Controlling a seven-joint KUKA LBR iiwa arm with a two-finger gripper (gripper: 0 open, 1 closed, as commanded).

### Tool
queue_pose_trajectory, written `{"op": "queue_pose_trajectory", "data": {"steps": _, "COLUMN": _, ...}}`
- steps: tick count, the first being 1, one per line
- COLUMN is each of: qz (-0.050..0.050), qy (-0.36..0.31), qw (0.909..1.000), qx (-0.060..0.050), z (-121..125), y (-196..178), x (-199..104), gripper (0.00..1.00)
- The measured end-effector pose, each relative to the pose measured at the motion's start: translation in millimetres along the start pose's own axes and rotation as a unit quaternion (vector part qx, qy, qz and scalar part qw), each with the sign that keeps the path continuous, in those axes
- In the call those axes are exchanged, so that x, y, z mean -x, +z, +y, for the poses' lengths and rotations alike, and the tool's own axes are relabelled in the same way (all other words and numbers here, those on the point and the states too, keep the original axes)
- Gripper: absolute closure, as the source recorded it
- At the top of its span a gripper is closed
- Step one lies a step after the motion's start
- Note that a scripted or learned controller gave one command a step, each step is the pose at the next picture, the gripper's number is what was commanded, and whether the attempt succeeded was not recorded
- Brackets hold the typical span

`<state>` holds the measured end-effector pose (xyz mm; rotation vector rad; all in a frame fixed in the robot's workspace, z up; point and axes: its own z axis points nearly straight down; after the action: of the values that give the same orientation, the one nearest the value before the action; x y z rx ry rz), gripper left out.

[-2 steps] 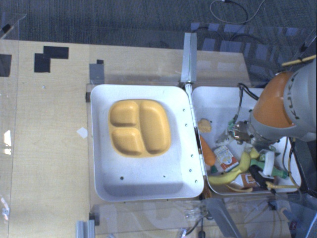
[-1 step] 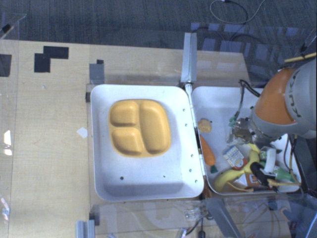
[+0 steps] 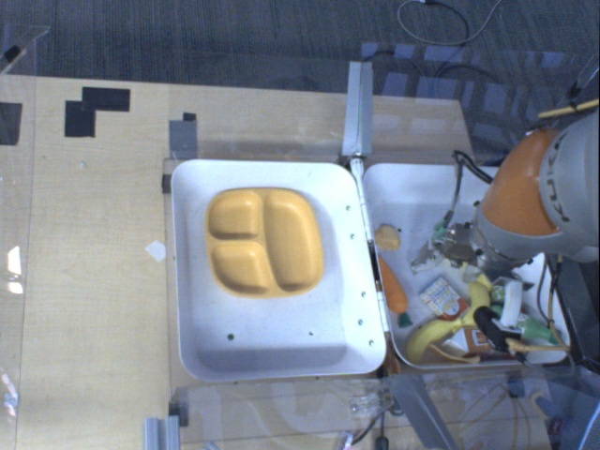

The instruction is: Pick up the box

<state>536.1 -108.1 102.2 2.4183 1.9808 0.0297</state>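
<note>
**Right bin cluttered, gripper state unreadable**

You will find the box (image 3: 440, 297), small, flat and printed, in the right bin (image 3: 412, 187), at 6 o'clock from the gripper (image 3: 457, 244). Whether it is open: cannot tell (metal blurred). A smooth yellow sectioned tray (image 3: 265, 241) fills the left bin (image 3: 272, 350); a curved banana (image 3: 433, 333) lies beside the box.

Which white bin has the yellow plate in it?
The left bin. A yellow plate with three sections lies in it. The right bin instead has a banana, a carrot and other small things, with the gripper above them.
</note>
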Motion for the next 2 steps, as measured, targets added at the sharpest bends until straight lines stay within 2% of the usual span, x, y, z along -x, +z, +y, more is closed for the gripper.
{"op": "queue_pose_trajectory", "data": {"steps": 1, "qz": -0.003, "qy": 0.0, "qw": 1.0, "qx": -0.001, "z": -45, "y": 10, "x": -6, "gripper": 0.0}}
{"op": "queue_pose_trajectory", "data": {"steps": 2, "qz": -0.003, "qy": 0.01, "qw": 0.9999, "qx": -0.006, "z": 83, "y": 16, "x": 30, "gripper": 0.0}}
